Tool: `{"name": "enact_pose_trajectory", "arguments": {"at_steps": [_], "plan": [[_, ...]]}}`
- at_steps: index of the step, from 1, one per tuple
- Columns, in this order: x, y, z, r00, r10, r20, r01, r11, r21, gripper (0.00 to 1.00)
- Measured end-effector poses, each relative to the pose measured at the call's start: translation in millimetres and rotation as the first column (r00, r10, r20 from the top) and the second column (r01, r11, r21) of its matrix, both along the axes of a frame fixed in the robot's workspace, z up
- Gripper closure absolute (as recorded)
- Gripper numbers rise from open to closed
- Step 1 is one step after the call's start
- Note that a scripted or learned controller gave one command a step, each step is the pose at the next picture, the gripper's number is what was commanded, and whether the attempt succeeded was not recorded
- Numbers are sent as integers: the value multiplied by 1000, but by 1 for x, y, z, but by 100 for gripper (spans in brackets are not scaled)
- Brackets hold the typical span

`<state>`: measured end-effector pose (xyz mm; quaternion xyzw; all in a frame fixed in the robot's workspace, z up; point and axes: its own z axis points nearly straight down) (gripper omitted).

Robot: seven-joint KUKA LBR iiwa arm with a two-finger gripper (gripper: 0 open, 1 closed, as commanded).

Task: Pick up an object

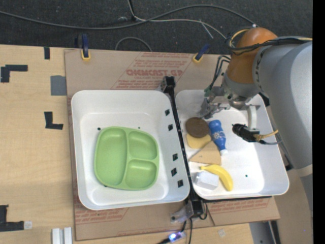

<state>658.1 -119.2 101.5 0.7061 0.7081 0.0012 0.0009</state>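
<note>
Hovering low in the right bin (264, 179), the gripper (209, 107) sits at the far end of the object cluster, just above the brown disc (196, 127) and the bottle (218, 135). Jaw state: cannot tell from this slant. Nothing seen between them. Candidate objects lie bunched against the bin's left wall: disc, bottle, tan wedge (199, 142), banana (219, 175), white block (205, 180). Judgement: the arm is placed for a top-down try at the disc or bottle cap. Left bin (81, 136) carries a green tray (127, 158), well apart.
</note>
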Motion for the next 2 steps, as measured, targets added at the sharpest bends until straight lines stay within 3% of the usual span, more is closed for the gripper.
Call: {"name": "enact_pose_trajectory", "arguments": {"at_steps": [2], "plan": [[6, 8, 126, 1000, -1, 1, 1, 1000, -1, 100]]}}
